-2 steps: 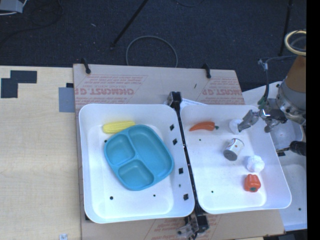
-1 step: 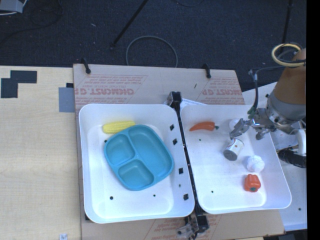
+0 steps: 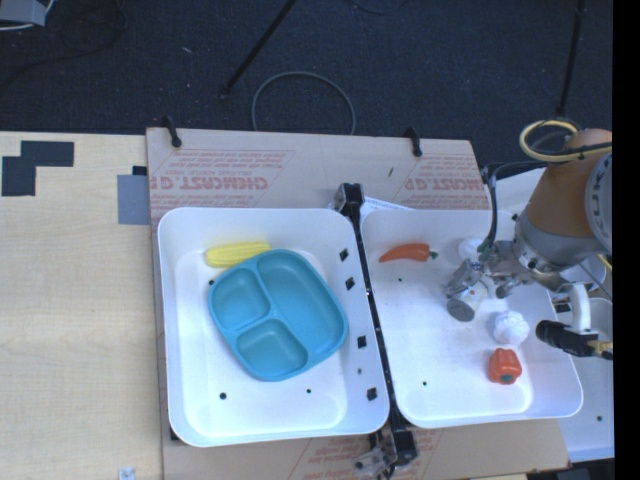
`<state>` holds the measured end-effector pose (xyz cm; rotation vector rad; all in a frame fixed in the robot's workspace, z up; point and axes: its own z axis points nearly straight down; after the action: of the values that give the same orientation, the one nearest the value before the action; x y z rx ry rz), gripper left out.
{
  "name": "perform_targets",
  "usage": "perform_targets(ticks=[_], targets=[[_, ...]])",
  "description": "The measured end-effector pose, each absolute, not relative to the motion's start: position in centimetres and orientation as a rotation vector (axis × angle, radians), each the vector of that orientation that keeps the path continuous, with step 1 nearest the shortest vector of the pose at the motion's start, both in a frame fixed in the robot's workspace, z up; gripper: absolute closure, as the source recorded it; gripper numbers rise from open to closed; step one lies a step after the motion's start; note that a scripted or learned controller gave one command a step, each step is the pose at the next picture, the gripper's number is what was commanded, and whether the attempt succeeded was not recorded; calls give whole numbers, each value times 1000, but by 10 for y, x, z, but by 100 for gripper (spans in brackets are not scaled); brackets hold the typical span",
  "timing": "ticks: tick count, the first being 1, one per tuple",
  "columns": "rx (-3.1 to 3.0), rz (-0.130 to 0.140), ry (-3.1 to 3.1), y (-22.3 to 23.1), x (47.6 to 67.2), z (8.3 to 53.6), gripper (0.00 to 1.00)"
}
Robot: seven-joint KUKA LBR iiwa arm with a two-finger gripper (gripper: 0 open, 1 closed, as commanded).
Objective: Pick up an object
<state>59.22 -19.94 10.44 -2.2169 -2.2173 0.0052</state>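
Observation:
In the right bin (image 3: pixel 440 398), my gripper (image 3: pixel 463 294) hangs low over the floor, right of centre. A white ball (image 3: pixel 510 325) lies just to its lower right, apart from it. Nearer the front edge sits a small red bell pepper (image 3: pixel 505 366). Up and to the left of the gripper, near the back wall, lies an orange-red chili pepper (image 3: pixel 404 253). A small white thing (image 3: pixel 470 249) rests just behind the gripper. I see nothing held in the gripper.
The left bin (image 3: pixel 190 388) holds a blue divided plate (image 3: pixel 276 313) and a yellow corn cob (image 3: pixel 237 254) at its back left. A black divider (image 3: pixel 366 308) runs between the bins. The arm (image 3: pixel 565 203) comes in over the right bin's right edge.

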Motion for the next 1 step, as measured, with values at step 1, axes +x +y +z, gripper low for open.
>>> perform_targets(ticks=[1], targets=[[-2221,2,-2219,-201,593,118,100]])
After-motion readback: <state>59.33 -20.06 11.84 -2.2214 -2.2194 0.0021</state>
